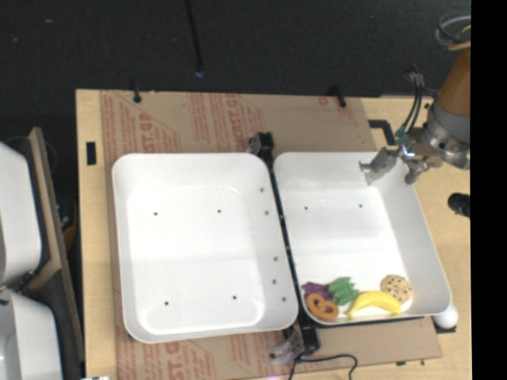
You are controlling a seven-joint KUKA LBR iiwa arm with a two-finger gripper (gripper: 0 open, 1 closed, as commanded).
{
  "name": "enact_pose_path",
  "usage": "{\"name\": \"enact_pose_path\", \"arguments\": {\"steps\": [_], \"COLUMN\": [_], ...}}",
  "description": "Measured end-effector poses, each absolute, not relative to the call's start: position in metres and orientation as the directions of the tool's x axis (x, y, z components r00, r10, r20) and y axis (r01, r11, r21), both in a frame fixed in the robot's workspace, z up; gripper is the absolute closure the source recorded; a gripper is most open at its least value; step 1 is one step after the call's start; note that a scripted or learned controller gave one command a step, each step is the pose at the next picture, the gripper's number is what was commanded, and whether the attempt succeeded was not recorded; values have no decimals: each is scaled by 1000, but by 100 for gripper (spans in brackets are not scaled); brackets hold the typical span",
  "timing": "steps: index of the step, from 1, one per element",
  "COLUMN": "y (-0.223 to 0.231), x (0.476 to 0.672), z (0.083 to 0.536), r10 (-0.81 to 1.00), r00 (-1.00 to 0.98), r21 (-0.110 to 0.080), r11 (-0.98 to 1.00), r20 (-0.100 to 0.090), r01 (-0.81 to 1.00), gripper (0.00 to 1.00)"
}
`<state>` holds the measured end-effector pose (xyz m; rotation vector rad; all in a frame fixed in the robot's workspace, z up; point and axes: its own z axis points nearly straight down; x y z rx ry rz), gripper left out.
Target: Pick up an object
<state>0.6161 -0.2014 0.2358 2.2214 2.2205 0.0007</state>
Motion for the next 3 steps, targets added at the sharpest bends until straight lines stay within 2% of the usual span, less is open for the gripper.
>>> {"name": "enact_pose_path", "arguments": {"steps": [1, 2, 3], "y": [-190, -169, -166], "x": [588, 591, 565], "z": [94, 226, 128], "r10": [1000, 1000, 1000], "r00": [1, -1, 1], "r21": [-11, 12, -7], "r11": [-1, 2, -1], "r20": [3, -2, 1], "r01": [1000, 1000, 1000], "gripper": [0, 0, 0]}}
